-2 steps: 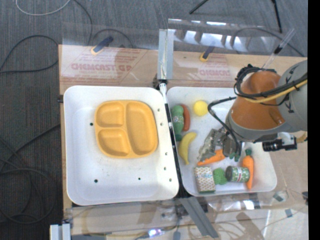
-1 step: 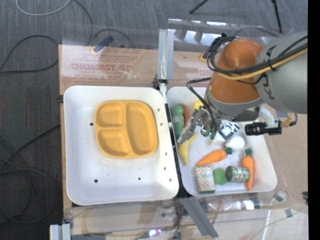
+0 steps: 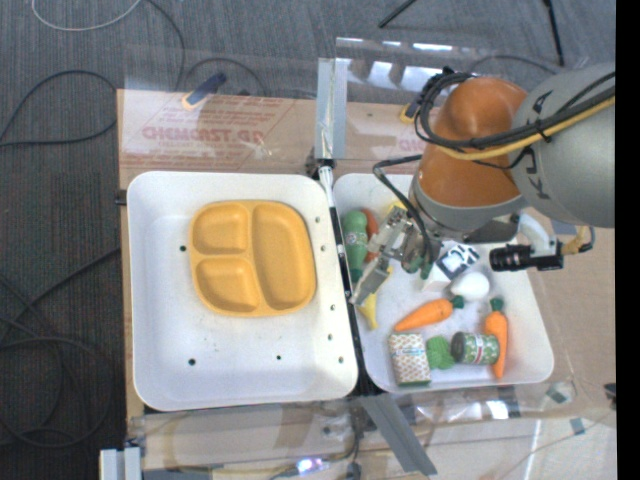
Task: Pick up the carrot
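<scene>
Two white bins sat side by side. Left bin (image 3: 150, 298) held a yellow divided plate (image 3: 253, 258). Right bin (image 3: 530, 358) was crowded — a green bottle (image 3: 355, 238) by its left wall, the gripper (image 3: 385, 258) beside it, fingers parted around nothing. Nearer the front lay the carrot (image 3: 424, 315) — orange, tapered, tilted, green top at its right end — clear of the gripper. Another carrot (image 3: 497, 336) stood further right.

grey carpet floor (image 3: 70, 78), black cables (image 3: 90, 8)
</scene>
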You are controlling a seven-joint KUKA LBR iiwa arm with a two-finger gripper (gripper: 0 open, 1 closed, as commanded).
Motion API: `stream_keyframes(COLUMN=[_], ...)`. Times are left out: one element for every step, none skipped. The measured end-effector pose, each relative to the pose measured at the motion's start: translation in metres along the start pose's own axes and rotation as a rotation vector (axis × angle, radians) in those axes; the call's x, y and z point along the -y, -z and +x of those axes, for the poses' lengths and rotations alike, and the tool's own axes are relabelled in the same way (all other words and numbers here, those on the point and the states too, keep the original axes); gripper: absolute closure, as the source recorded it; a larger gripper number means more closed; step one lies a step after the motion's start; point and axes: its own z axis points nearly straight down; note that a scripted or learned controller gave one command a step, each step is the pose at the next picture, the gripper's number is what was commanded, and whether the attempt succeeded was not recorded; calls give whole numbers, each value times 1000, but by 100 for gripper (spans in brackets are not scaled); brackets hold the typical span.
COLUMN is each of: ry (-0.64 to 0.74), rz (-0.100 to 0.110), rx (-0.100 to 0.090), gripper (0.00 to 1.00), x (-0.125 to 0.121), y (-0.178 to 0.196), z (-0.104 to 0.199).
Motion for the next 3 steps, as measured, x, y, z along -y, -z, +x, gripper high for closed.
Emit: stream_keyframes(ry=[4, -114, -115], rz=[3, -4, -9], rx=[0, 8, 13], gripper=[0, 0, 100], x=[78, 86, 84], y=[-35, -93, -83], z=[-17, 1, 0])
